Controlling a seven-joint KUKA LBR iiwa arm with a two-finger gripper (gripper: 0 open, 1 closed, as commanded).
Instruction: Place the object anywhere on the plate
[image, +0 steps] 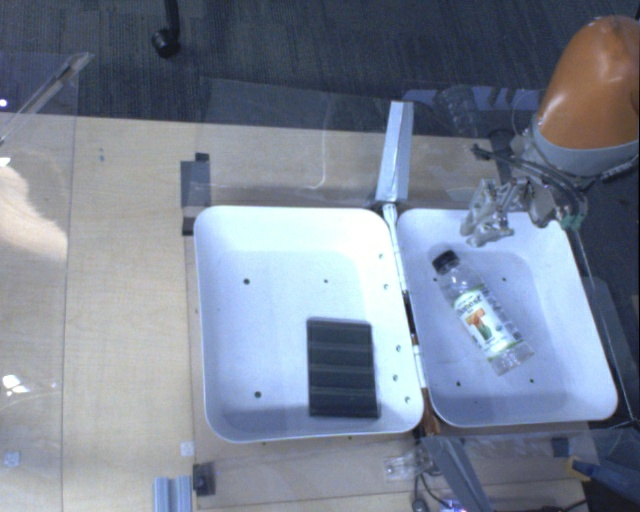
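Note:
A clear plastic bottle (480, 315) with a black cap and an orange-green label lies on its side in the right bin (590, 390), cap pointing to the upper left. A dark ribbed rectangular plate (341, 367) rests flat in the lower middle of the left bin (230, 300). My gripper (488, 226) hangs over the back edge of the right bin, above and a little right of the bottle's cap, apart from it. Nothing shows between its fingers.
A metal divider post (394, 160) rises at the back between the two bins. Clear acrylic panels (60, 250) stand on the left of the wooden bench. The orange arm band (595, 80) looms over the back right corner.

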